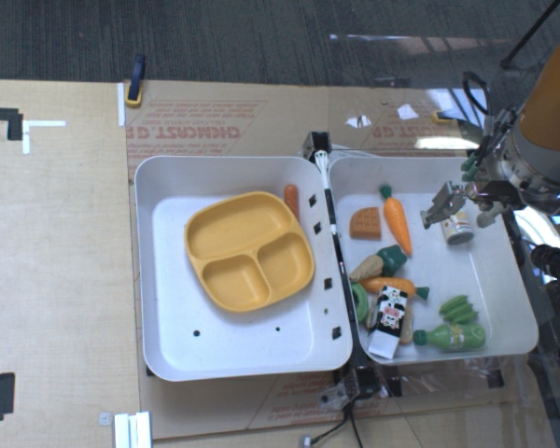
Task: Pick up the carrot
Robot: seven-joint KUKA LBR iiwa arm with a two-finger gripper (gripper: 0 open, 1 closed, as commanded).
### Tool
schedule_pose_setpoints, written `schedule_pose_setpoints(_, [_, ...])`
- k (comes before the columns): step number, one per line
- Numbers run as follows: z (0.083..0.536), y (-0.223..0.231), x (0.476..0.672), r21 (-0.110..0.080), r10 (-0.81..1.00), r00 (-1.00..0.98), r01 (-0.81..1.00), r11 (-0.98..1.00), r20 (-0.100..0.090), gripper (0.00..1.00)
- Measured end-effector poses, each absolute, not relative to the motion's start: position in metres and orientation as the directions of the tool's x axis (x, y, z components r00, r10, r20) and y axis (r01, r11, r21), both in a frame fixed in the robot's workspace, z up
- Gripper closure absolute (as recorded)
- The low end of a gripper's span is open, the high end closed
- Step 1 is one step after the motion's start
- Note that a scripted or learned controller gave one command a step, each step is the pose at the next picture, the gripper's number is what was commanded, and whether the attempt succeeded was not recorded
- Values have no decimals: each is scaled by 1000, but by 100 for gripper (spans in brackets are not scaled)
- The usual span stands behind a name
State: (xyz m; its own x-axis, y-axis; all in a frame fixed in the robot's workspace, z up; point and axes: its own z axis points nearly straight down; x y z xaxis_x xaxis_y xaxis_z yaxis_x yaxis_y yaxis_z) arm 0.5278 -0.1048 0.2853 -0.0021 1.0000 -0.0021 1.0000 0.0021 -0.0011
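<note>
At the near edge of the worktop (56, 278) a dark cable (331, 427) trails out from under the seam between the two bins, its end cut off by the frame. The left bin (168, 343) carries a yellow divided plate (250, 250); a small orange-red piece (291, 197) sits behind it against the bin's far right corner, too small to name. In the right bin (504, 278) things crowd the near left side: a milk carton with a cow print (388, 317) lies over a second orange vegetable (387, 285) and partly hides what is beneath it, with a dark green piece (390, 258) just above. A green bottle (451, 338) and a green leafy piece (457, 306) lie to their right. The carrot (397, 224) lies free at the far left of this bin, green top pointing away, just beside a brown wedge (365, 223). The gripper (457, 215) hangs to the carrot's right, apart from it, over a small can (458, 231). Its fingers blur into the can and bracket, so I cannot tell whether they are spread or closed. The arm (546, 101) is cut off at the right.
</note>
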Motion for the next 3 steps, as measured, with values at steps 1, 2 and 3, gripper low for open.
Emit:
schedule_pose_setpoints(1, [258, -68, 573, -2, 989, 149, 989, -149, -2, 0])
schedule_pose_setpoints(2, [136, -111, 591, -6, 928, 373, 928, -373, -2, 0])
schedule_pose_setpoints(3, [91, -133, 611, -3, 844, 537, 844, -537, -2, 0])
